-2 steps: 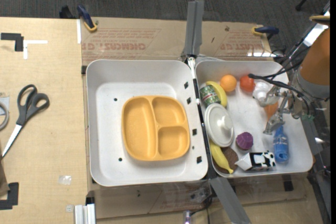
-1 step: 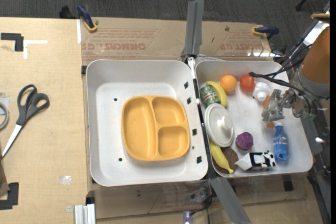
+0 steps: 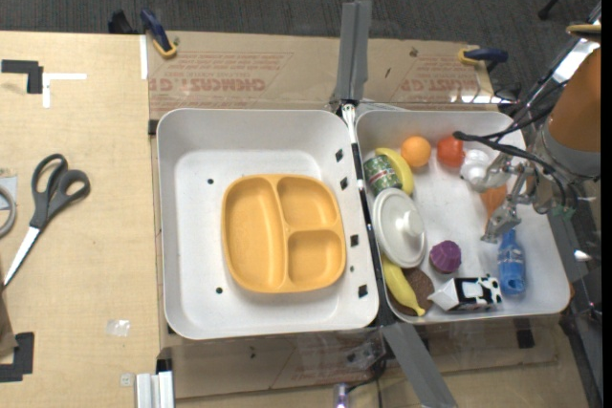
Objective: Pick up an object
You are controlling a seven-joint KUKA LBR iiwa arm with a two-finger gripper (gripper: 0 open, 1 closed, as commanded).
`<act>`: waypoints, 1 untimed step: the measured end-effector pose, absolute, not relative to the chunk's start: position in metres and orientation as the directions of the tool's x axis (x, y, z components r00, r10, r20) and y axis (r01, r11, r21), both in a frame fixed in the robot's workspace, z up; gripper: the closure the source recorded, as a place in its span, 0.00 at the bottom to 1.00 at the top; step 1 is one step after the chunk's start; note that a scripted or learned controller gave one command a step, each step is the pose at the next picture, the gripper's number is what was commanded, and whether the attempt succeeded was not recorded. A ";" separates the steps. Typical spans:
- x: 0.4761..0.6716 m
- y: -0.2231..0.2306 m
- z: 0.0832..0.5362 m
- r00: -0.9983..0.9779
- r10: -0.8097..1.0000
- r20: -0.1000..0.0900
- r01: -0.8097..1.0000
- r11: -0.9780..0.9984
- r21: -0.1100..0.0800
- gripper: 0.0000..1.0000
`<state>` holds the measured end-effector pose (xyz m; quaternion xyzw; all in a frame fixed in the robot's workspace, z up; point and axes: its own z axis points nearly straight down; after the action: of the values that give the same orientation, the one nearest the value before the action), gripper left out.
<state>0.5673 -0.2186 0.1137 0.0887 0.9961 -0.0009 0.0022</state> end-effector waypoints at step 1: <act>0.540 -0.221 0.090 -0.970 0.243 0.001 0.243 0.970 0.001 0.00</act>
<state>0.5399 -0.2206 0.0900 0.1225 0.9925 0.0006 -0.0004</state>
